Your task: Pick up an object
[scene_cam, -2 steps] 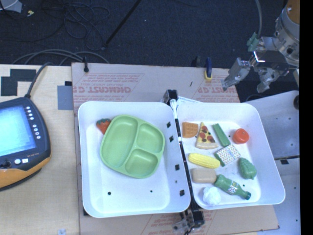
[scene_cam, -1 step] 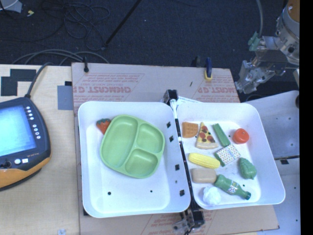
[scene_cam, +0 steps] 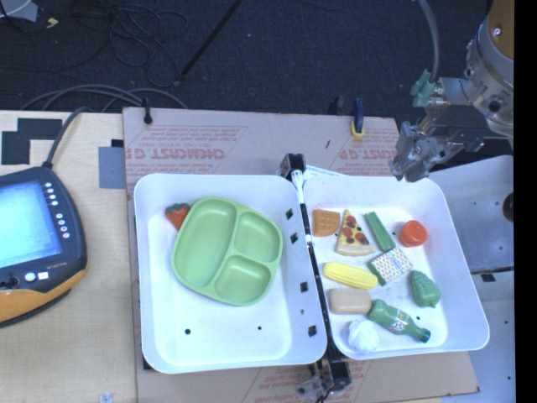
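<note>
Tomato (scene_cam: pixel 412 233), small red toy, sits in right bin (scene_cam: pixel 460 259) near its far-right corner, just beside the green stick (scene_cam: pixel 377 231). Prob. light, hard plastic, round & slick; grip across its middle. Gripper (scene_cam: pixel 411 164) hangs above bin's far rim, nothing seen in it; its underside is dark and hard to make out.

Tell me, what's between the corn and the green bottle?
In the camera view, a tan bread-like block lies between the yellow corn and the green bottle, in the right bin.
</note>
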Controlling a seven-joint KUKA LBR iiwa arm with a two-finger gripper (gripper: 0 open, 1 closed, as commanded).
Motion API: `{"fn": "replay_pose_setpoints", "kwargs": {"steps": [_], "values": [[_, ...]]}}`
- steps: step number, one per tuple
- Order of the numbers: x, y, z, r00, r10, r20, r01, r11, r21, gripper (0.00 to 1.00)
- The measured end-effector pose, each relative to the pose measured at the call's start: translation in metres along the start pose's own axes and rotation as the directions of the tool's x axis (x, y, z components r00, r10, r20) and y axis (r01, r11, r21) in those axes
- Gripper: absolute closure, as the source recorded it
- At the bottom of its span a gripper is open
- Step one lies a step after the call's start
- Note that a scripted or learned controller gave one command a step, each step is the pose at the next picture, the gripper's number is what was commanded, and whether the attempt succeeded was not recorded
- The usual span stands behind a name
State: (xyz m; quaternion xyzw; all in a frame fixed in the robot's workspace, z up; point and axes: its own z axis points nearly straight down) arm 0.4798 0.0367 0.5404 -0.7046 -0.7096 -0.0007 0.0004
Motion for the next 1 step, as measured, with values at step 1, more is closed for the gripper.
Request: {"fn": "replay_pose_setpoints", "kwargs": {"steps": [1], "values": [[0.0209,-0.0036,0.1609,1.0,0.007,0.004,-0.007,1.0,0.022,1.0]]}}
